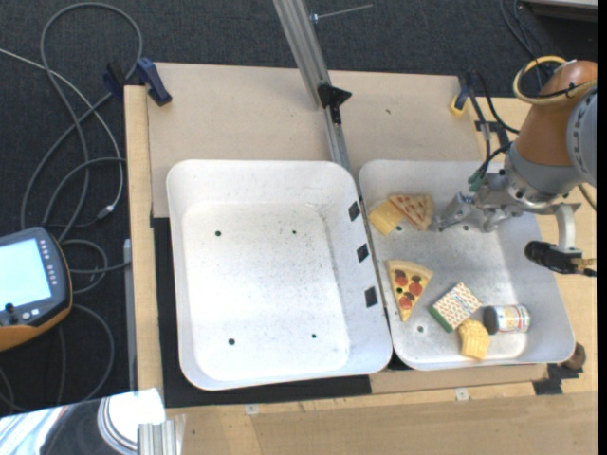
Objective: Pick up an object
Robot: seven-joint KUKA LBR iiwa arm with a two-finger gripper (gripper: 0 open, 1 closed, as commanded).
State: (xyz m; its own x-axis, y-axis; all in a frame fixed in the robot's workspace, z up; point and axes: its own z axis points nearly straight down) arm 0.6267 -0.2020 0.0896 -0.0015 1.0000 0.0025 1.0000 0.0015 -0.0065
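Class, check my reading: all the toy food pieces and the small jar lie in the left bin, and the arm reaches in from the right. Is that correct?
Not quite. The camera view shows the pizza slice, the small jar and the other pieces in the right bin, not the left bin. The arm does reach in from the right.

A: What lies in the right bin [531,282]?

B: Five small things. A pizza slice [413,209] with a pale crust end sits near the bin's far left, lying flat. A second pizza slice [408,288], yellow with red spots, lies nearer the middle of the left side, its tip pointing toward the near edge.

A: And by the near edge?

B: A flat packet [456,305] with a green edge and dotted face lies tilted. Just beside it, a small yellow block [473,339]. A little jar [507,319] with a dark cap lies on its side, touching or nearly touching the block.
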